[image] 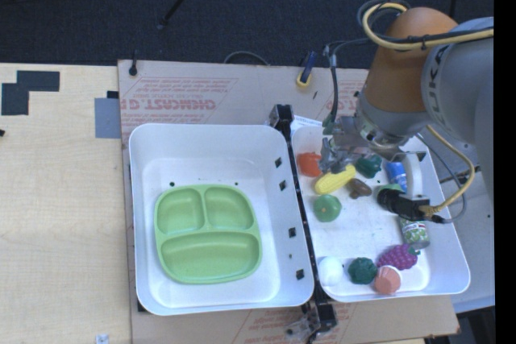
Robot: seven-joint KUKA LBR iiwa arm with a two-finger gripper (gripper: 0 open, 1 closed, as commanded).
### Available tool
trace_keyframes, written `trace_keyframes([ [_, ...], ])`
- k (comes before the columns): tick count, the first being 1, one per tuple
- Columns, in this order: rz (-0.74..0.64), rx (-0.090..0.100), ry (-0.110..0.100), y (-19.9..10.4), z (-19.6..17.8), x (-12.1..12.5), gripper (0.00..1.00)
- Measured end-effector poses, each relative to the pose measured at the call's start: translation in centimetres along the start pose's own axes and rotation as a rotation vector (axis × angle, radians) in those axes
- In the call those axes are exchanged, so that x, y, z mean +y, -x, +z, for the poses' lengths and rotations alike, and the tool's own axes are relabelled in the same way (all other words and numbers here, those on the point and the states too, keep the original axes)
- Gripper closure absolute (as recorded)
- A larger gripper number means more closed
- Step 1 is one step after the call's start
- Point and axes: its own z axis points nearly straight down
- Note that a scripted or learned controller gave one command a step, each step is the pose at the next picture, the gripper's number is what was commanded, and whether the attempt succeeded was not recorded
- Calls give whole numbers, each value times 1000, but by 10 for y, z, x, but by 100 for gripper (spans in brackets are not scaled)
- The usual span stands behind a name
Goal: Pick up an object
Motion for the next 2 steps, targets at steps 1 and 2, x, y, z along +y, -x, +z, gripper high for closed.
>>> trace_keyframes([
  [1,0,0,1,-39,1,36,100],
  [2,2,0,-1,-65,-15,35,100],
])
